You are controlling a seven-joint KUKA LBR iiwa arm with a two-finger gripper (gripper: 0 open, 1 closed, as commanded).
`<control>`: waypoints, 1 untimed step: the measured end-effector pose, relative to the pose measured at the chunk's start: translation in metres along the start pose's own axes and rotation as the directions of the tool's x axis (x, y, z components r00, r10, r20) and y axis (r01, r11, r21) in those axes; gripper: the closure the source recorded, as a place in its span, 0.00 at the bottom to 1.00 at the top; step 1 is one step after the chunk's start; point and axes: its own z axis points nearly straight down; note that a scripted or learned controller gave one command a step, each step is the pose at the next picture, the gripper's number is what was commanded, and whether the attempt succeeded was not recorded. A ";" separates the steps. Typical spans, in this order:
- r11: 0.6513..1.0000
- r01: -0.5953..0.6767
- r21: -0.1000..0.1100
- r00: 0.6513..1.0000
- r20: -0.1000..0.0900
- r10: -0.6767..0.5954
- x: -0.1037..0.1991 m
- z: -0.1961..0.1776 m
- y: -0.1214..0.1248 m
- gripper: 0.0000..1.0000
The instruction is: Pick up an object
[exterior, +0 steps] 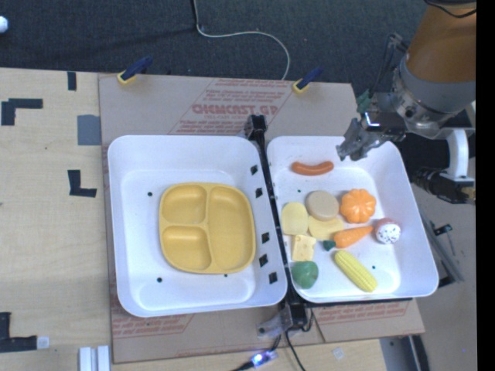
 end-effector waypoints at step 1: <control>1.000 0.009 0.002 1.000 -0.003 -0.009 0.036 -0.110 -0.022 1.00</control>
